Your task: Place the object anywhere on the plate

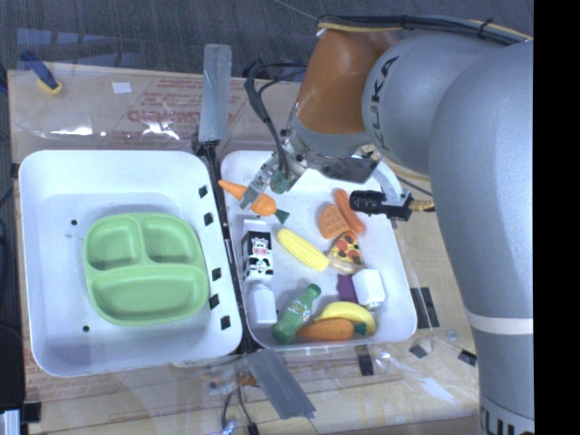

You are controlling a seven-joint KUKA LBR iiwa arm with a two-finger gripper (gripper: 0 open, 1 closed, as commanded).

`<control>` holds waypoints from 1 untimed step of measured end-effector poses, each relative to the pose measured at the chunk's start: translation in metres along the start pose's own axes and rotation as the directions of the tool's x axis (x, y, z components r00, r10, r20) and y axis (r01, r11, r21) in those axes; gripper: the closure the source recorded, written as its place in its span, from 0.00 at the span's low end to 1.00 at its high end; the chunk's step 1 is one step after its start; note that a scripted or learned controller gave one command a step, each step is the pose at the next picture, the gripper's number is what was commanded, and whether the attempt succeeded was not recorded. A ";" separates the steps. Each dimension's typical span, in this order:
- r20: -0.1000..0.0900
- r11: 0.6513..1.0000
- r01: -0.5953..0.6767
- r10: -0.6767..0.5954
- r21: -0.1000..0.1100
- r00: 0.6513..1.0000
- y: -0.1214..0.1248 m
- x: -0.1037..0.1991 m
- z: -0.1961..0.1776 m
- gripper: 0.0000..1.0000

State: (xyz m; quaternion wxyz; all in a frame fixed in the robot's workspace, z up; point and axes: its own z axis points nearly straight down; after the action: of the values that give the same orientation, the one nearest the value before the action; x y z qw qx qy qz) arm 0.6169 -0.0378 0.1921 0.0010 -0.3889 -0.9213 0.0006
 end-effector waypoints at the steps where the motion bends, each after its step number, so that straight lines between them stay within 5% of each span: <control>1: 0.000 0.992 0.127 -0.127 0.000 0.992 -0.047 0.071 0.001 1.00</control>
State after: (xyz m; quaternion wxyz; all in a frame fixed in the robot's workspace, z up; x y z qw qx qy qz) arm 0.5334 -0.0199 0.1915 0.0011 -0.3297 -0.9441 0.0003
